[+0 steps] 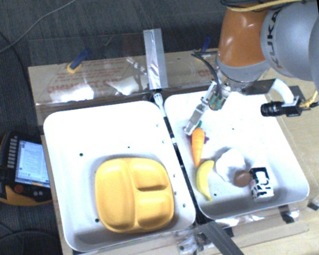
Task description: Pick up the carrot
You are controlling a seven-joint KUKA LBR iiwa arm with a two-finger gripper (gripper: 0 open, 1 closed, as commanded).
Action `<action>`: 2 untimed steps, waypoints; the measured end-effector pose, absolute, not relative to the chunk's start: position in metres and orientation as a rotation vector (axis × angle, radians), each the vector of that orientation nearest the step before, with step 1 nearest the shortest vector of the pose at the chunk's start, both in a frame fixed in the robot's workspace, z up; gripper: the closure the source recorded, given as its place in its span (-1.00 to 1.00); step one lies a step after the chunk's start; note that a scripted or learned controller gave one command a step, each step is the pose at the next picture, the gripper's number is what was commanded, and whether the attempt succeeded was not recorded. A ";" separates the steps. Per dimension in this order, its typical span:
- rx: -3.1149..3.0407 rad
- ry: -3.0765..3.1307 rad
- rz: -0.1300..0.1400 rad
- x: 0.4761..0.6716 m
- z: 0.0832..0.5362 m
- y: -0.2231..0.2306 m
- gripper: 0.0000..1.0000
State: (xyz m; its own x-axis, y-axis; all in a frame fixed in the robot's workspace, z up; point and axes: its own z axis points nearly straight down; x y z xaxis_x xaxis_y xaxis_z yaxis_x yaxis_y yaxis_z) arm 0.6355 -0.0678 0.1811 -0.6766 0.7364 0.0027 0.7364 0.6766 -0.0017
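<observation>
**What is hard to see**

The arm (276, 27) runs off the right edge, so part of it is cut off. The gripper (194, 125) is too small to tell if it is open. A purple thing (206, 139) hides behind the carrot (198, 145). The pendant (10, 168) is cut at the left edge.

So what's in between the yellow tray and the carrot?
In the camera view, the two bins' white walls and the dark gap where they meet lie between the yellow tray and the carrot. Nothing else sits there.
</observation>
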 end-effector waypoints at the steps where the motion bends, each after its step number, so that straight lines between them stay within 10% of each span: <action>1: -0.987 -2.982 -0.002 0.617 0.092 -0.111 -1.00; 2: -0.987 -2.983 -0.011 0.619 0.101 -0.109 1.00</action>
